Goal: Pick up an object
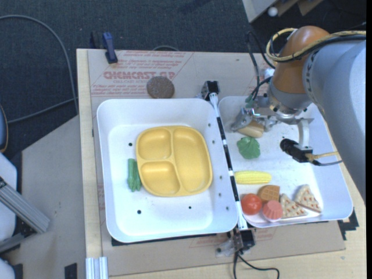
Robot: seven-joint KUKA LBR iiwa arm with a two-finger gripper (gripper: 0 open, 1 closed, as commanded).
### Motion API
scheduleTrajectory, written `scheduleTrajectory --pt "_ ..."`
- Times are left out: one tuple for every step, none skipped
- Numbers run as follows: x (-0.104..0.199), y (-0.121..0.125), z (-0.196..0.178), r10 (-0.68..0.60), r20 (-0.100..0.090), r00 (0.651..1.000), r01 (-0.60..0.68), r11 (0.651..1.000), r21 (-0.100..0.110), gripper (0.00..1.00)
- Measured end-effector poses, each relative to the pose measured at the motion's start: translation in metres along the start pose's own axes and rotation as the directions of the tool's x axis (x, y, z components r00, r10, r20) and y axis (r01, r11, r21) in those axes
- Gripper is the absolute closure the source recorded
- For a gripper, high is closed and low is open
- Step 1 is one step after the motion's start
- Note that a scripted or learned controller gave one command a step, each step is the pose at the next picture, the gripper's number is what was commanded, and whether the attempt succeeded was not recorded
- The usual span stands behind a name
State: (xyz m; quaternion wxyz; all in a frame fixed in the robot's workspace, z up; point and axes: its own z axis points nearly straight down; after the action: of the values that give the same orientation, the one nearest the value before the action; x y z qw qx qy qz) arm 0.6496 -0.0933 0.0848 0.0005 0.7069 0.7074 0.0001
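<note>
While you look down on the tabletop [58, 173], you see the left bin [116, 156] holding a yellow divided plate [173, 159] and a green bean [133, 175]. You see the hand [251, 120] at the far end of the right bin [331, 173], just above a tan bread piece [251, 131]; I cannot tell its state. Near it lies green broccoli [249, 148], then corn [251, 178].

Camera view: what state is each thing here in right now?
Plate: upright in the left bin, nothing in its compartments.
Green pod: flat in the left bin, beside the plate.
Tool: low in the right bin, over a tan piece.
Broccoli: loose in the right bin.
Corn: lying flat.
Tomato: at the near rim, against other toy food.
</note>
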Motion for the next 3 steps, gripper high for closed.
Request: scheduleTrajectory --pt "-0.0079 0.0173 -0.0002 -0.001 0.001 1.000 0.001 1.000 -0.002 0.00" --pt "-0.0060 0.0140 -0.0002 0.000 0.000 1.000 0.000 1.000 0.002 0.00" --pt "-0.0033 0.0170 -0.0001 0.000 0.001 1.000 0.000 1.000 0.000 0.00"
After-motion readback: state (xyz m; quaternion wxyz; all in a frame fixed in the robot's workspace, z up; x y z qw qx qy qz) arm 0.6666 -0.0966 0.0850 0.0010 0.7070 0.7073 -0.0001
